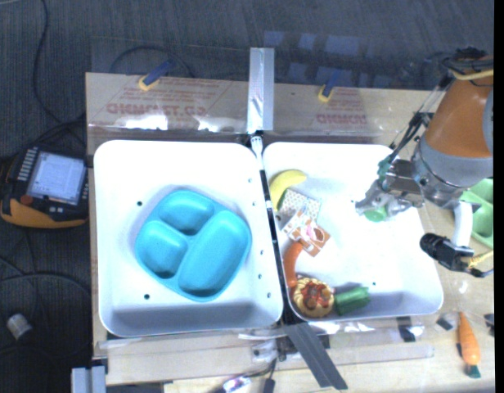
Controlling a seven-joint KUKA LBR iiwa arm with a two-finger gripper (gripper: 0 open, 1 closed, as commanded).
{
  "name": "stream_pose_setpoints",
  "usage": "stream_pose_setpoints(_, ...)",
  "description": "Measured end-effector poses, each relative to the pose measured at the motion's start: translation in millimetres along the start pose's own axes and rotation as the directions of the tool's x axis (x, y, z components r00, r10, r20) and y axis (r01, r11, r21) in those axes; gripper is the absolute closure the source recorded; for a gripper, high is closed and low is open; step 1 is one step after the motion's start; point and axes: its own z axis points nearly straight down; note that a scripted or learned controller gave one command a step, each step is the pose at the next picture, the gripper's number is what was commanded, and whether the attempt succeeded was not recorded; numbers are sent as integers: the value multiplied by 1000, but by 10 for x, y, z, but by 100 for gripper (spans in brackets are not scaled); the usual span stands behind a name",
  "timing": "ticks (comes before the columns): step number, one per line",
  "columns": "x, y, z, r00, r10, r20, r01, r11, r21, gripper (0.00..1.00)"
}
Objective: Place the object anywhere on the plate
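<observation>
handheld screen unit, orange carrot

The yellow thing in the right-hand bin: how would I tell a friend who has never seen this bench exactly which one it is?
Start at the right white bin and go to its upper left corner, beside the wall it shares with the bin holding the blue plate. There lies a small yellow banana, just above a patterned packet. It is the only plain yellow, curved piece; the toy food below it is orange, red or green.

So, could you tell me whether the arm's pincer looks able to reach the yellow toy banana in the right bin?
Probably yes: the yellow toy banana lies exposed at the pile's top, and only bare bin floor separates it from the pincer.
</observation>
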Motion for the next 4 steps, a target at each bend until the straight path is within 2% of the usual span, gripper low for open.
stream_pose_setpoints(1,884,206,311,1000,15,0,-15,1000,1,100)
stream_pose_setpoints(2,565,802,28,997,-81,3,81,997,-1,100)
stream_pose_setpoints(3,988,492,407,984,-178,3,178,984,0,100)
stream_pose_setpoints(4,1811,348,409,992,-123,1,123,992,1,100)
